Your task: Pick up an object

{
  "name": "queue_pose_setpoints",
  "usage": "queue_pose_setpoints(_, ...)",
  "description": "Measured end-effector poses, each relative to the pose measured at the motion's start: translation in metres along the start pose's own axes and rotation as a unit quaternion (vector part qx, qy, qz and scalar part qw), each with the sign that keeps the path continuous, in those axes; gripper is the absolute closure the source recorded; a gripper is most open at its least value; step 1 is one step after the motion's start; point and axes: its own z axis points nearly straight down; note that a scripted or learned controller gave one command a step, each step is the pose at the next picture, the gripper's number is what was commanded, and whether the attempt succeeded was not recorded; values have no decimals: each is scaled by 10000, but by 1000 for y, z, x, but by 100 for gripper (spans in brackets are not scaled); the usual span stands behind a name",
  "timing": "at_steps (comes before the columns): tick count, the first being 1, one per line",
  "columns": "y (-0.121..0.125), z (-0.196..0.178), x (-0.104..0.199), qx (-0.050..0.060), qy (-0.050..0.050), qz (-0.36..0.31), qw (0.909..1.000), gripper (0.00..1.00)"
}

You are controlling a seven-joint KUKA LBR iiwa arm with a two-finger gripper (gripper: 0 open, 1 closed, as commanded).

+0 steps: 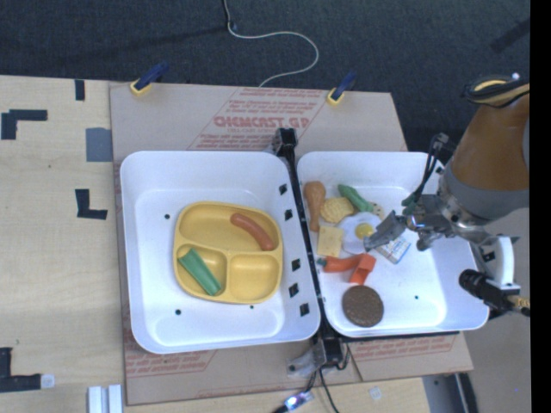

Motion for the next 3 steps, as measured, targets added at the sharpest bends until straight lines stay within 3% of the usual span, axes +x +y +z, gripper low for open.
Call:
queue_pose_setpoints(1,3,-7,0,-63,-8,-19,10000,0)
queue_pose_setpoints(3,9,101,-2,-38,-5,-15,10000,0)
